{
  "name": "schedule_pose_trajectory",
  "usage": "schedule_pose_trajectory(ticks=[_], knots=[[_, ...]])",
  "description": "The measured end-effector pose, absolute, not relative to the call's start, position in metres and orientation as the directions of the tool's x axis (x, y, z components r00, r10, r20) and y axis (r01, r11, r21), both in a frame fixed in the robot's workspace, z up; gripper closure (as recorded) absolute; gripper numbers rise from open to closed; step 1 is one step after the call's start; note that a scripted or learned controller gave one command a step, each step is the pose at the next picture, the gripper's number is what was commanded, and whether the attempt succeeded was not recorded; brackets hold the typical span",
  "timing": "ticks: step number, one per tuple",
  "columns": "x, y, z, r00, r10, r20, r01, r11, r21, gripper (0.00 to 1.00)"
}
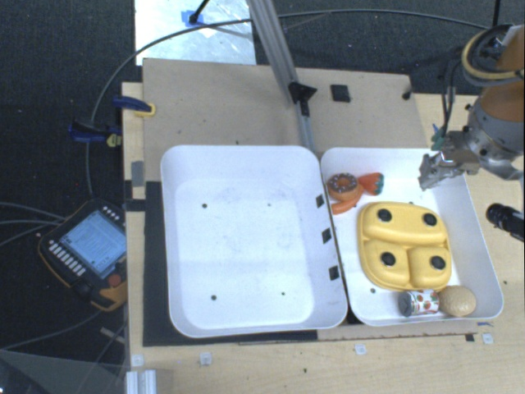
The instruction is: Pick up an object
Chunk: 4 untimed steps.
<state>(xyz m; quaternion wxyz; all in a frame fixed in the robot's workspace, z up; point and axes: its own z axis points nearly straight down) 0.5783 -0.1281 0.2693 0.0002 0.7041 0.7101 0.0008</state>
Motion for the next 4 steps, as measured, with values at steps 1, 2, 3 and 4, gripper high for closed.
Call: schedule_pose_trajectory(ticks=[1, 2, 3, 4], knots=[[0.566, -0.079, 0.270, -0.009, 1.000, 0.001, 1.000, 0.009, 0.001, 1.00], [0.552, -0.028, 0.265, -0.010, 1.000, 0.002, 1.000, 0.010, 0.000, 1.00], [0.552, 0.019, 0.244, -0.009, 1.000, 0.002, 1.000, 0.009, -0.001, 1.00], [0.540, 0.064, 0.232, -0.010, 1.000, 0.002, 1.000, 0.010, -0.001, 1.00]])
